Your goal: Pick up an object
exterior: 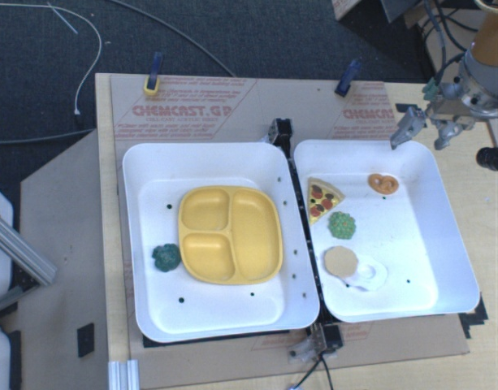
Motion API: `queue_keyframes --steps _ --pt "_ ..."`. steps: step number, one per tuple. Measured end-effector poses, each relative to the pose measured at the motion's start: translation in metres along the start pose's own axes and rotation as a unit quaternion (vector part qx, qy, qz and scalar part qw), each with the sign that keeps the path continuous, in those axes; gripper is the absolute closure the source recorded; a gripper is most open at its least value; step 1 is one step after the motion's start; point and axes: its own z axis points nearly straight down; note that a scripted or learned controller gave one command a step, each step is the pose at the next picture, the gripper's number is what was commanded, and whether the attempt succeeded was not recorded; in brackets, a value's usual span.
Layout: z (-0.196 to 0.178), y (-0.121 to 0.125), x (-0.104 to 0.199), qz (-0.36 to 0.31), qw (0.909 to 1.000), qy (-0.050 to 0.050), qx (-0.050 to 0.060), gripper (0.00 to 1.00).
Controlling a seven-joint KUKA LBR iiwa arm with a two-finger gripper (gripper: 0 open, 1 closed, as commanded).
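Left bin [143, 169]: yellow divided plate [231, 235] near centre, three compartments, all bare; dark green broccoli piece [166, 257] just beside the plate's lower left edge, on the bin floor.

Right bin [443, 218]: pizza slice [322, 199] at the left wall, upper part; pretzel [383, 184] to its right, apart; green leafy piece [342, 225] just below the pizza slice; tan round cookie [340, 262] lower down, touching a small white piece [367, 276] at its lower right, shape hard to tell against the white floor.

Gripper [427, 132]: above the right bin's upper right corner, over the rim, well apart from every item; two fingers spread wide, nothing between them.

Bench [62, 242]: two blue clamps [154, 72] along the far edge of the board.
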Motion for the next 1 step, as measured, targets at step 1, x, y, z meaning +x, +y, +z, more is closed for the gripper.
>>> queue_keyframes --steps 1 --pt "-0.0089 0.0022 0.0008 -0.002 1.0 -0.001 -0.007 0.0"
